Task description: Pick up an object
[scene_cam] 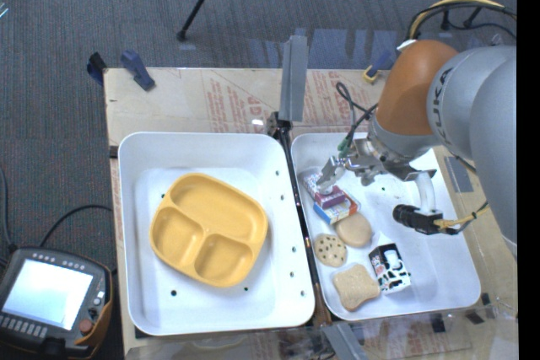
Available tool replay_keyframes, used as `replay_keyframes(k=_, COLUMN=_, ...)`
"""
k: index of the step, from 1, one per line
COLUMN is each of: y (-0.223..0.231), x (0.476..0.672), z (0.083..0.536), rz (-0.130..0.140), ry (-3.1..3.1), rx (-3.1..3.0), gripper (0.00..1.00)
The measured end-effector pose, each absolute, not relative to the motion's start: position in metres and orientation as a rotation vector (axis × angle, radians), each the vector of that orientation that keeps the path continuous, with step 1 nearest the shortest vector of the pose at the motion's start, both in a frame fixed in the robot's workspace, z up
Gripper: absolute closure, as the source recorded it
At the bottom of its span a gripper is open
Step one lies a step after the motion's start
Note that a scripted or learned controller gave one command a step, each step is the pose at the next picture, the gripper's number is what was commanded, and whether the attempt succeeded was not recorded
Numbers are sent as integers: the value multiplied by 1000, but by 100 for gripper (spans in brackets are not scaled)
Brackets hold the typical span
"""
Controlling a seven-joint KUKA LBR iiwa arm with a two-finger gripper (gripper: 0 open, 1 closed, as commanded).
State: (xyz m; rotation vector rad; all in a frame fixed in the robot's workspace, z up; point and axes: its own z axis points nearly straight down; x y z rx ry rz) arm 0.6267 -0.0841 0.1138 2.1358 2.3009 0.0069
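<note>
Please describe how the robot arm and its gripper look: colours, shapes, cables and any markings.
The arm is thick, rounded and grey, with a glossy orange band above the wrist and dark KUKA lettering on the grey shell. Yellow and black cables loop over its top. The gripper is a small grey metal part, with thin black wires running to it.

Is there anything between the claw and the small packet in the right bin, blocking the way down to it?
Nothing visible stands between them. The claw hangs right at the packet, at its upper end. The bun lies just below the packet and the cookie further down, both on the far side from the claw.
</note>
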Motion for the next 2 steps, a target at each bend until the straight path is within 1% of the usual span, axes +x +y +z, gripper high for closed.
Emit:
replay_keyframes(k=1, y=-83, x=580, z=102, rz=36, ry=2171, rx=2242, gripper=0)
replay_keyframes(k=2, y=-87, x=557, z=101, rz=31, ry=2505, rx=1855, gripper=0)
